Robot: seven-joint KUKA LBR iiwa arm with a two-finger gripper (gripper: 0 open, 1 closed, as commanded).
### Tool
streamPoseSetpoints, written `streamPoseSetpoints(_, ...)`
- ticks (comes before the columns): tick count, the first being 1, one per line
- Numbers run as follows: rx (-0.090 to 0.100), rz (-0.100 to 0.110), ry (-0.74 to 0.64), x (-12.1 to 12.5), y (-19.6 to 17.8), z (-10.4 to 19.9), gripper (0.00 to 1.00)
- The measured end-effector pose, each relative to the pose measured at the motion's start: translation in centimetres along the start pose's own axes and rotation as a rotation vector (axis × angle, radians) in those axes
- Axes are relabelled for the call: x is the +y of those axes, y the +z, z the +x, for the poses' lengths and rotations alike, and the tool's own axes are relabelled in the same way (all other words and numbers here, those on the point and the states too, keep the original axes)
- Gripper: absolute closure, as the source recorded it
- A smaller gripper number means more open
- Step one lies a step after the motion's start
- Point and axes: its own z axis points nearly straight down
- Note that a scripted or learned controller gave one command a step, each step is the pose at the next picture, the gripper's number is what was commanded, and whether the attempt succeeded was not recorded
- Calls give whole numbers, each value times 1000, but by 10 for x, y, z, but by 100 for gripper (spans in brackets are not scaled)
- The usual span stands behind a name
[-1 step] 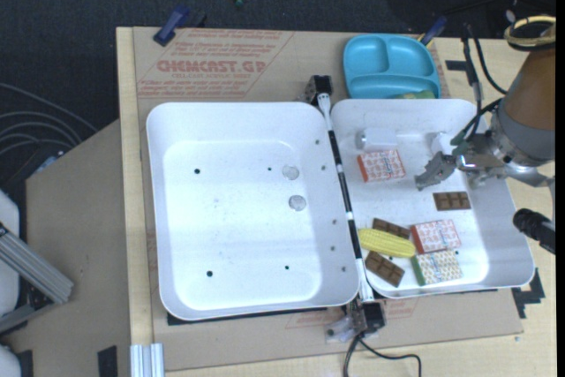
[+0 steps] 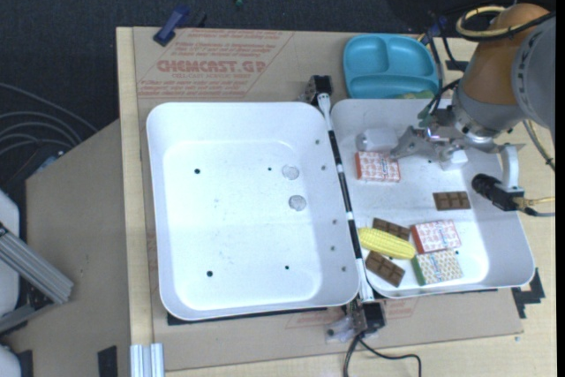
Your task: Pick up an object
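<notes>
Your hand (image 2: 408,143) hangs low in the right bin (image 2: 503,256), just above the red-and-white packet (image 2: 378,167); its grip state you cannot tell.

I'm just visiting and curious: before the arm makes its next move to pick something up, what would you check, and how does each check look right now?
1. Objects within reach in the right bin: ok.
2. Gripper over that bin: ok, near its upper part.
3. A target close by: ok, the red-and-white packet lies just below it.
4. Packet apart from other items: ok.
5. Something held already: cannot tell.
6. Corn cob free to lift: not ok, it touches the chocolate pieces.
</notes>
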Motion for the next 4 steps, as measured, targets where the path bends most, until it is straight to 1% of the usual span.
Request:
streamPoseSetpoints(1, -3, 45, -3, 33, 8, 38, 0)
streamPoseSetpoints(2, 5, 20, -2, 26, 8, 27, 0)
streamPoseSetpoints(3, 12, 44, -8, 34, 9, 11, 0)
streamPoseSetpoints(4, -2, -2, 1, 9, 6, 29, 0)
